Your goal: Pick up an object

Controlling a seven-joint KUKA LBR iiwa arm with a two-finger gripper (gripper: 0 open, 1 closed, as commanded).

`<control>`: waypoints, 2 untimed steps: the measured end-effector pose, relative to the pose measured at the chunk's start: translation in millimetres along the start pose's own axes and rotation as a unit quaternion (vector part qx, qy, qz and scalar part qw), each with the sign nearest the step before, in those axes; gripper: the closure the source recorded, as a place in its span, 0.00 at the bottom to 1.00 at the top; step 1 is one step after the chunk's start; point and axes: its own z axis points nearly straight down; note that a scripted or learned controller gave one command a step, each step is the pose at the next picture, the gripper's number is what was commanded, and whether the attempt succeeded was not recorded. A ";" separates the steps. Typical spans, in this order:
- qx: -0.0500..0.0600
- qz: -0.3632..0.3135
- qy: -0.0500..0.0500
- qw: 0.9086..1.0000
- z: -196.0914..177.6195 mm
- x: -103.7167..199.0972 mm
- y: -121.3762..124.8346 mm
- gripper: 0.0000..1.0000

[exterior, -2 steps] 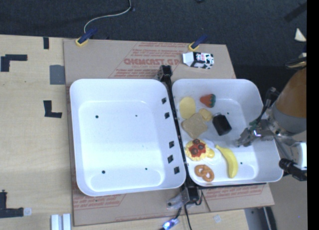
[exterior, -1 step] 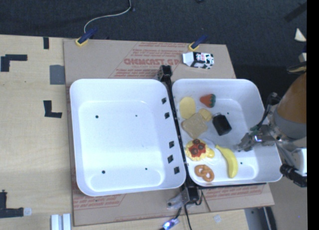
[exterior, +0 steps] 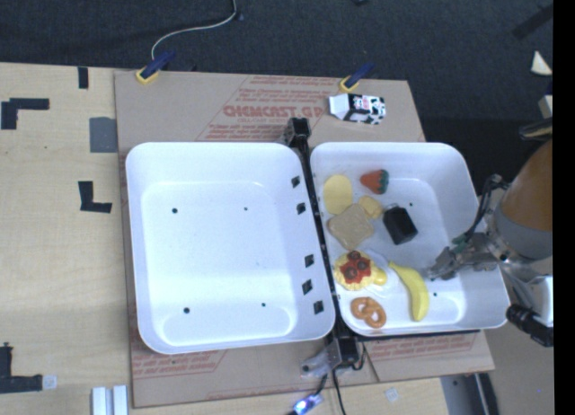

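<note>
The right bin (exterior: pixel 449 166) carries all the toy food. A banana (exterior: pixel 412 289) lies along its near right part, curved, its upper end pointing toward the bin's middle. Just left of it sits a small white plate with red and yellow food (exterior: pixel 358 271), and below that a pretzel (exterior: pixel 368 312) near the front wall. Up from the plate is a tan slice of bread (exterior: pixel 350 225), touching a pale yellow round piece (exterior: pixel 338 193) behind it and a small yellow chunk (exterior: pixel 371 207) to its right. A strawberry (exterior: pixel 375 181) lies toward the back of the bin, and a black block (exterior: pixel 399 225) rests tilted just right of the bread.

The tool (exterior: pixel 446 263) hangs over the right side of this bin, just right of the banana's upper end and apart from the black block. Nothing shows between its tips, and whether it is released or clenched cannot be told at this size. The grey arm with its orange band (exterior: pixel 537 193) comes in over the bin's right wall.

The left bin (exterior: pixel 144 225) adjoins the right one, a row of black clips (exterior: pixel 310 260) along the shared edge. Both rest on a cardboard sheet (exterior: pixel 260 112) on the worktop (exterior: pixel 54 251). A small black-and-white box (exterior: pixel 359 107) lies on the cardboard behind the right bin, and a white cable (exterior: pixel 202 22) runs across the dark floor beyond.
</note>
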 end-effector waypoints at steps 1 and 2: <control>0.000 0.000 0.000 1.000 12.4 0.2 0.4 1.00; -0.001 0.000 -0.001 1.000 35.6 2.9 1.1 1.00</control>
